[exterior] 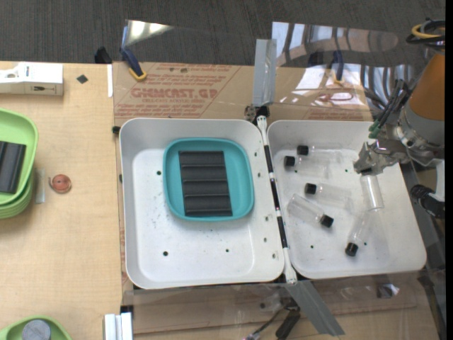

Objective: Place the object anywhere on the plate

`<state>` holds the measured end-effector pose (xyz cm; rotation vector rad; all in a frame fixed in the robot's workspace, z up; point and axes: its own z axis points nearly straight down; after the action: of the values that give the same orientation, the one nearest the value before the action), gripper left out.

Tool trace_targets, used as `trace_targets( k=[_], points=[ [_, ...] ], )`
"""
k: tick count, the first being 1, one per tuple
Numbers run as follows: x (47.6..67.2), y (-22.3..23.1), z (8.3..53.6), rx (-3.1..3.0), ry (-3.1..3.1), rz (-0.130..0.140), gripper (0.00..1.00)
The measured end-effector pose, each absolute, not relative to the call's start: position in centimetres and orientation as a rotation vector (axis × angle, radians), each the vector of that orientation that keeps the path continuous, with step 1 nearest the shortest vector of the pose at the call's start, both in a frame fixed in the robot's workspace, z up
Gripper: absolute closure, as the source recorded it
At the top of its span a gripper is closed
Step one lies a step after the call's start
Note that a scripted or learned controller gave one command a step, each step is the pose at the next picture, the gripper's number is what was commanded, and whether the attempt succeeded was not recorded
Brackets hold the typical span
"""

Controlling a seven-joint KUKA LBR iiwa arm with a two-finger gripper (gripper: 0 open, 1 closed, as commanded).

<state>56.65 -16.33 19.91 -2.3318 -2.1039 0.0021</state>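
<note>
A teal plate (209,179) with a black ridged insert lies in the left white bin (141,246). Over the right side of the right bin (396,257), my gripper (367,165) is shut on the top end of a clear vial (371,193). The vial hangs down from the gripper tip, and its cap end is hidden in the grip. The plate is far to the gripper's left, across the divider between the bins.
Several clear vials with black caps lie loose in the right bin, such as one (357,236) just below the held vial and one (311,211) at mid-bin. Green dishes (14,165) sit on the bench at far left.
</note>
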Motion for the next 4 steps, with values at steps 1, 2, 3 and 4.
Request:
trace_targets(
  k=[1, 2, 3, 4],
  points=[
    [56.7, -16.3, 19.9, -2.332, -2.104, 0.002, 0.0],
    [56.4, -21.5, 24.2, -2.487, -1.92, 0.004, 0.0],
    [56.7, -20.6, 37.7, -2.669, -1.656, 0.006, 0.0],
    [61.9, -19.8, 42.6, -2.786, -1.45, 0.007, 0.0]
  ],
)
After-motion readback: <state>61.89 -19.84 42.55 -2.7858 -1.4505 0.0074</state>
